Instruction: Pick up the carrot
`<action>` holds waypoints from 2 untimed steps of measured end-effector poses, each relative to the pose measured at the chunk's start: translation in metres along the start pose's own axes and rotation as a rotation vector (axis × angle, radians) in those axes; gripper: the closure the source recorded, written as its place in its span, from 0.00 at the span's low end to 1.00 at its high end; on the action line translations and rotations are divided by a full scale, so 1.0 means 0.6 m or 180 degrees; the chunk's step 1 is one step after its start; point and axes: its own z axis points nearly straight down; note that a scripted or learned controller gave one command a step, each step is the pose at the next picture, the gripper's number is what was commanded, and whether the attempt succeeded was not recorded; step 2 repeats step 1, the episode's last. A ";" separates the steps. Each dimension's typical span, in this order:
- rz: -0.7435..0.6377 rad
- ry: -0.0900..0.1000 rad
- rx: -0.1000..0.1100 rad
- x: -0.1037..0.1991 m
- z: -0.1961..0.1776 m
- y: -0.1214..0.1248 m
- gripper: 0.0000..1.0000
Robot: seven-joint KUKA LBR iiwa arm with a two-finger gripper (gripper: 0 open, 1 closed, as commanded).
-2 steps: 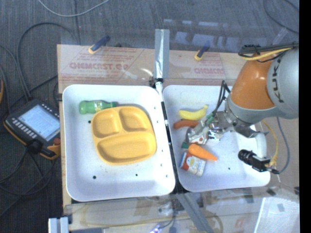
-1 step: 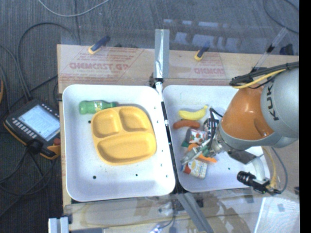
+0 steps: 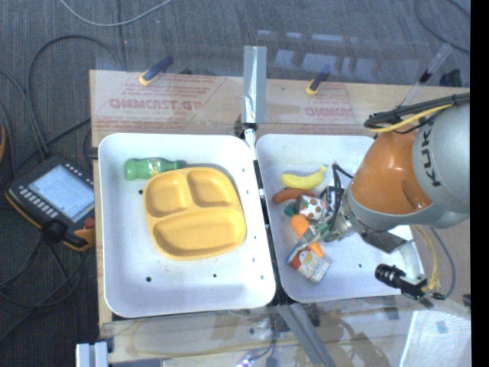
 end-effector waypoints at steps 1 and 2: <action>0.1014 0.0015 0.0124 -0.008 -0.152 0.079 1.00; 0.1014 0.0015 0.0124 -0.008 -0.152 0.079 1.00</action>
